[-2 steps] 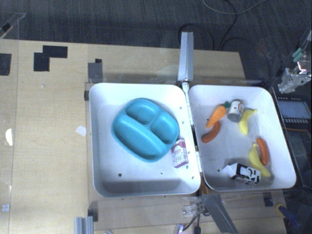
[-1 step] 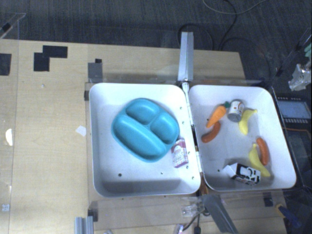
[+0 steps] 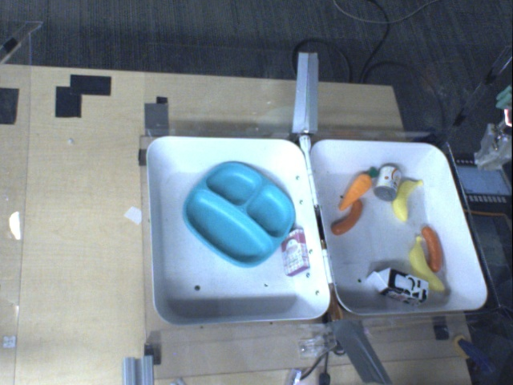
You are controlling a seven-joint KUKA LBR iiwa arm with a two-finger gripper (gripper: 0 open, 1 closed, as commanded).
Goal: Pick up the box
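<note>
Pale bench (image 3: 80, 239) with 2 white bins, and the pick is not yet done.
Nearest, right of the blue plate (image 3: 239, 212) in the other bin (image 3: 469, 239), lies a black-and-white packet (image 3: 405, 285). The small pink-and-white box (image 3: 295, 251), which I judge to be the target, rests flat on the left bin's (image 3: 172, 287) floor, touching the plate's near right edge, with nothing gripping it. Farther right sit a carrot (image 3: 357, 188) and a can (image 3: 387, 181). I cannot tell the gripper's state, so the approach, grasp and lift all remain.
</note>
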